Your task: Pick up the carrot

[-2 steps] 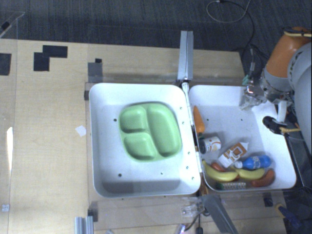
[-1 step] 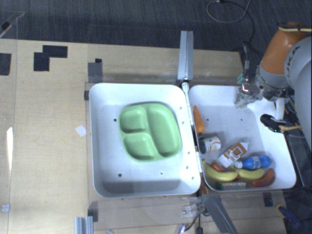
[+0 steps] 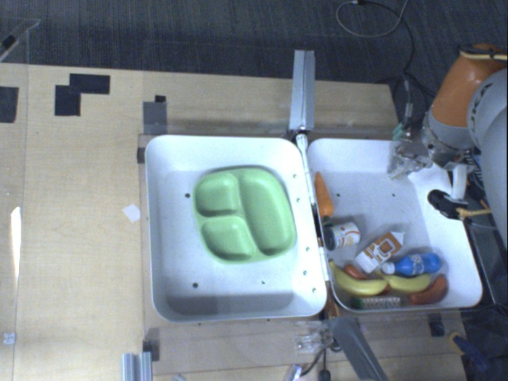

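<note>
Carrot (image 3: 321,195) sits in the right bin (image 3: 373,177), tucked hard against that bin's left wall, lying lengthwise along the divider with its orange body running toward the near end. End effector (image 3: 409,159) is up at the far right corner of the same bin, hanging over the rim area, well apart from the carrot. Whether it's apart or together, I cannot tell from this angle; it's a small metallic blur. Nothing is visibly caught in it.

Arm (image 3: 468,101) comes in from the right, grey casing with the orange band showing bright above the wrist.

Down at the near end of the right bin there's a crowd: a small can (image 3: 346,234) tipped on its side just beside the carrot's near end, a white and brown carton (image 3: 381,250) lying at a slant next to it, a blue bottle (image 3: 416,264) beside that, and two bananas (image 3: 385,284) curved along the near wall. Something reddish (image 3: 431,292) peeks out under the right-hand banana.

Over in the left bin (image 3: 175,236), a green divided plate (image 3: 242,214) lies in the middle with three compartments.

Both bins rest on the table (image 3: 71,252), pale wood, with black squares (image 3: 79,92) marked at the far left.
</note>
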